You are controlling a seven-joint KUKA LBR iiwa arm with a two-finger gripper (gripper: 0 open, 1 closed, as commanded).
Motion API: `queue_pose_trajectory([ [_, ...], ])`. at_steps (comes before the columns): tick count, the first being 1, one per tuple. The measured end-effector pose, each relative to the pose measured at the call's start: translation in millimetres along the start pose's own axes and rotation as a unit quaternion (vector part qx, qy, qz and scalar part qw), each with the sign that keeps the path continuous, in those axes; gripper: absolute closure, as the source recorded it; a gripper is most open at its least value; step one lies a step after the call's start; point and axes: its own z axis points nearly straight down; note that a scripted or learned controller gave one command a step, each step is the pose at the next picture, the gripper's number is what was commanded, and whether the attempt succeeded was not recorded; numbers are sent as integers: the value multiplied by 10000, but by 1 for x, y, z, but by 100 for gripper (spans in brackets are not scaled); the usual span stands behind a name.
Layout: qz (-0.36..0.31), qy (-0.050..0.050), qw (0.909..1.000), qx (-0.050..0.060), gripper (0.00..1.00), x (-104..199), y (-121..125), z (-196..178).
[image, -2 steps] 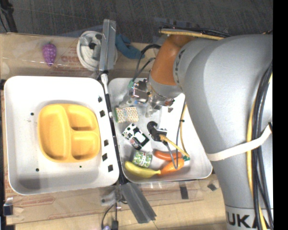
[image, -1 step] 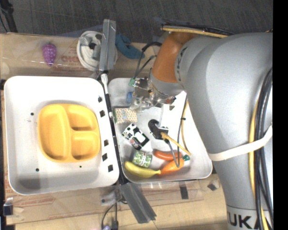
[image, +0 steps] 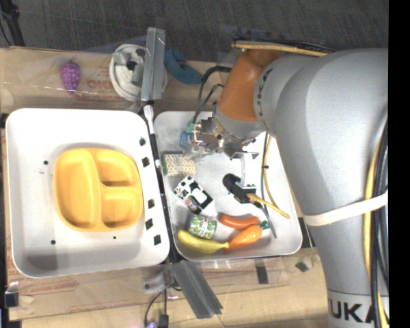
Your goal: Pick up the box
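Observation:
A small flat box with a green dotted print [image: 178,162] lies near the left wall of the right bin [image: 287,241]. A black and white box [image: 193,194] sits just below it, tilted. A third small green printed box [image: 203,227] rests lower down, beside the banana. My gripper [image: 199,137] hangs over the upper part of the right bin, just above and to the right of the dotted box. The wrist hides its tips, and nothing shows between them.
A banana [image: 199,243], a carrot [image: 247,236] and a red chili [image: 238,219] lie along the right bin's near edge. The left bin [image: 27,251] holds a yellow divided tray [image: 99,186]. A purple item [image: 70,75] and a white roll [image: 128,69] sit behind the bins.

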Motion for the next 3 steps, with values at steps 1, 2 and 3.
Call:
queue_pose_trajectory([
  [1, 17, -26, 10000, -2, 0, -3, -1, 2],
  [2, 554, -23, 9985, 44, 0, 8, 26, 8],
  [3, 1263, -19, 9920, 55, 0, -2, 4, 8],
])
